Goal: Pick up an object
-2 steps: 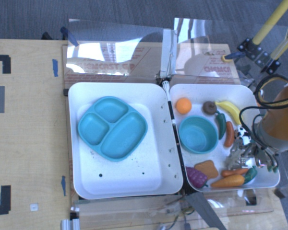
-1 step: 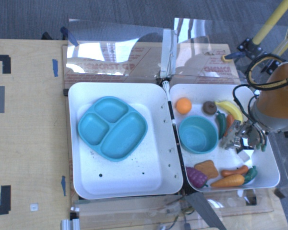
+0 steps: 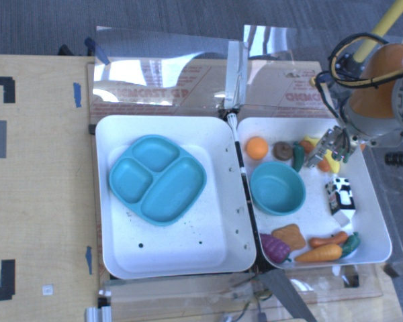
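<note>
Toys are all lying in the right bin (image 3: 379, 220); nothing is lifted yet. At the upper right, the tool (image 3: 329, 149) is hovering over the yellow piece (image 3: 334, 159); whether it's clenched, I cannot tell.

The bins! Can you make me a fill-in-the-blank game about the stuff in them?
1. The divided plate in the left bin is ____.
2. The bowl sits in the ____ bin.
3. The round fruit beside the bowl is colored ____.

Missing words: blue; right; orange
</note>
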